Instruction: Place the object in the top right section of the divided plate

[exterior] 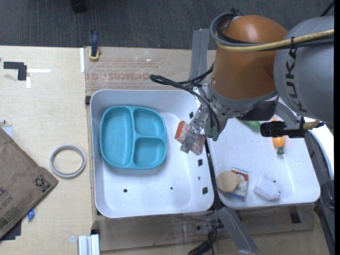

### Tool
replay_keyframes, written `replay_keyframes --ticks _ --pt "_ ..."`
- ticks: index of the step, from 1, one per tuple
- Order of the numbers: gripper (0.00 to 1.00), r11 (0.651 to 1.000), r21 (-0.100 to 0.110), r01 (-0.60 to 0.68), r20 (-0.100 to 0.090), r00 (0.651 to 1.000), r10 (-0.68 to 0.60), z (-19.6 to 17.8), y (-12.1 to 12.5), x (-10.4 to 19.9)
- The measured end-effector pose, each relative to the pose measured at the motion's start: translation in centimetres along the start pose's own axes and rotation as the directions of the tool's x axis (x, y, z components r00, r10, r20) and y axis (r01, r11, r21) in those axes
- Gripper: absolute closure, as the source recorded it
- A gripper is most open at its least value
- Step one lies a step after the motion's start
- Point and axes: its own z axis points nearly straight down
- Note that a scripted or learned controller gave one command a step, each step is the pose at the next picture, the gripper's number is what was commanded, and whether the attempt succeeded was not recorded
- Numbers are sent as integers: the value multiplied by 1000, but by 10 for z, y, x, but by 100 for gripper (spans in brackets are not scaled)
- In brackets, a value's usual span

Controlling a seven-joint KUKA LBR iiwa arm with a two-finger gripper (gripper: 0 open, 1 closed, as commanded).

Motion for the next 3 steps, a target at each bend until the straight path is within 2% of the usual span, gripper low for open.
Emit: replay_keyframes --ticks 1,2,3 --pt "100 989 1 148 -2 989 -148 80 -18 -35" --pt "100 975 0 222 -1 975 -222 44 -39 3" --pt "100 985 0 170 -2 985 -170 80 -25 16"
